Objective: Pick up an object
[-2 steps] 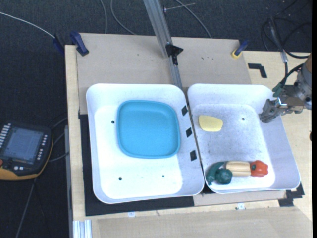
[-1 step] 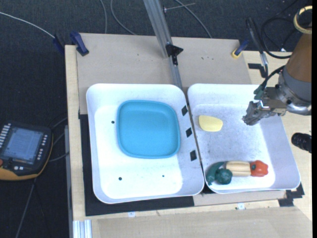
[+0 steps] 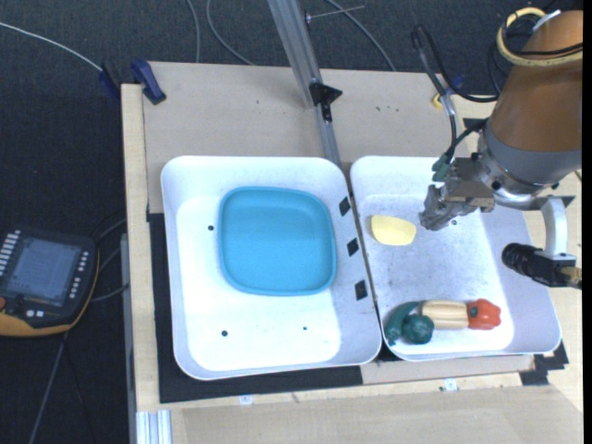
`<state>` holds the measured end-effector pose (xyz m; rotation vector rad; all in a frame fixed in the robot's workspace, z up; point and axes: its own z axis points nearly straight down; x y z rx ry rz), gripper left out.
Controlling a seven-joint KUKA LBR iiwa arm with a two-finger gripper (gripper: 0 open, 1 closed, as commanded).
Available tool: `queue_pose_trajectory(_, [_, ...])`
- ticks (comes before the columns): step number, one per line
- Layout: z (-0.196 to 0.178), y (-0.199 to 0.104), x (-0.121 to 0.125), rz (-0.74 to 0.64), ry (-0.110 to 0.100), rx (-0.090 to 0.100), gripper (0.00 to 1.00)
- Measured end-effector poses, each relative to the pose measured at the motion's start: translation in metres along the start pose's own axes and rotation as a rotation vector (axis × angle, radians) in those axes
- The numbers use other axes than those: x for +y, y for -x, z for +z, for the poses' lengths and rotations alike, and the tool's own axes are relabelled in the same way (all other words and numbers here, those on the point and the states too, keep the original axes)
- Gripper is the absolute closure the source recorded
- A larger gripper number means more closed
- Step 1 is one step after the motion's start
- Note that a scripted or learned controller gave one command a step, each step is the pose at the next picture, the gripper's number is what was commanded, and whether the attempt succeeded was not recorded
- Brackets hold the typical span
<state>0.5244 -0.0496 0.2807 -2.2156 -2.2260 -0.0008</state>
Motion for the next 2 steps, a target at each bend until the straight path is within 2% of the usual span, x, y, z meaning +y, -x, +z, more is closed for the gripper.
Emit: queue_pose_trajectory(2, [0.030,-0.096,0.003,0.000,-0.001,0.000,1.00])
